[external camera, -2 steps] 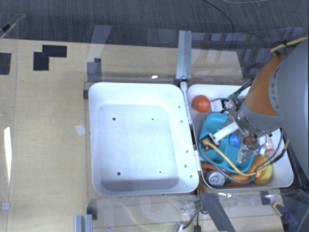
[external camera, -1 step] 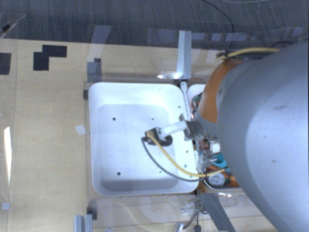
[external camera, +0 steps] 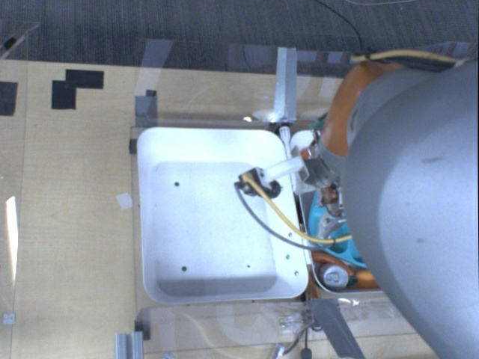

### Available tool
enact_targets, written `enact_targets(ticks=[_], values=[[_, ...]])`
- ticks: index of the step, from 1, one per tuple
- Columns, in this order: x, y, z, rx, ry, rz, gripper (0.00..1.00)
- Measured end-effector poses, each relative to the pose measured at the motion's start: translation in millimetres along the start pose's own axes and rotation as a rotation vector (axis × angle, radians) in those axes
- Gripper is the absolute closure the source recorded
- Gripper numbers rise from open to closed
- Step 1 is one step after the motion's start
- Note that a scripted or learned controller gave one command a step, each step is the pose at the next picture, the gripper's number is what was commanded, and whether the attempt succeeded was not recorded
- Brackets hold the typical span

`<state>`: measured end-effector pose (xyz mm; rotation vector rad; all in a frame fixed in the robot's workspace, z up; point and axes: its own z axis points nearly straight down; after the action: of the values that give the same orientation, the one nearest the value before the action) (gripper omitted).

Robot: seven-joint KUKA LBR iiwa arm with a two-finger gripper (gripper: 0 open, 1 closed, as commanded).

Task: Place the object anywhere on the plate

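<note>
My grey arm (external camera: 419,200) with its orange band (external camera: 346,118) hangs over the right bin and hides most of it. The gripper (external camera: 327,195) points down into that bin's left strip, largely hidden beneath the wrist. Under it lies a teal object (external camera: 327,224), with an orange object (external camera: 338,261) and a small round grey-capped item (external camera: 333,277) nearer the front. A white rounded piece (external camera: 301,140) peeks out at the bin's back left corner; I cannot tell whether it is the plate.
The left white bin (external camera: 161,275) lies beside the arm. A white bracket with black and yellow cables (external camera: 263,183) reaches from the wrist over its right side. A metal post (external camera: 285,84) stands behind the bins.
</note>
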<state>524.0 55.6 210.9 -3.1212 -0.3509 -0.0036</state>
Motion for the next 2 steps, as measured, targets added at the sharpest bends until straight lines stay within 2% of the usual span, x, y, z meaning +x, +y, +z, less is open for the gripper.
enact_targets(ticks=[1, 2], values=[[26, 12, -24, 0.0, 0.001, -0.012, 0.0], [21, 29, 27, 0.0, -0.004, 0.018, 0.0]])
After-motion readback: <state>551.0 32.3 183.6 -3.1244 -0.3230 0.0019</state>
